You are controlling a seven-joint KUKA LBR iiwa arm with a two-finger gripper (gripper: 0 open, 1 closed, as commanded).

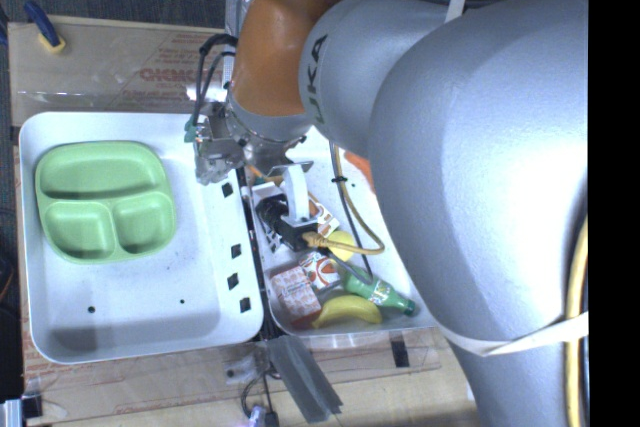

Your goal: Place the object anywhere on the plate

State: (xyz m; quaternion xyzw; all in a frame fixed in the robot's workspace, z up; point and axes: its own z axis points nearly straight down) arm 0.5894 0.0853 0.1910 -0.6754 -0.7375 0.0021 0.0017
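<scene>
Arm (450,115) of grey metal, an orange band (275,55) above its wrist, is leaning in from the right over a worktop (110,55) bearing two shallow white bins. Its tool (215,160) is hanging above the wall where the two bins meet, just beside the plate's far right corner; whether it is clenched or released cannot be told from this angle, and nothing can be seen in its grasp. The green plate (100,200), divided into three compartments, is lying flat in the left-hand bin (130,315). The goods to be moved are lying in the right-hand bin (340,337), partly under the arm: a yellow banana (348,311) at the near edge, a green bottle (378,292) on its side touching it, and a red-and-white packet (295,287) just beside both.
</scene>
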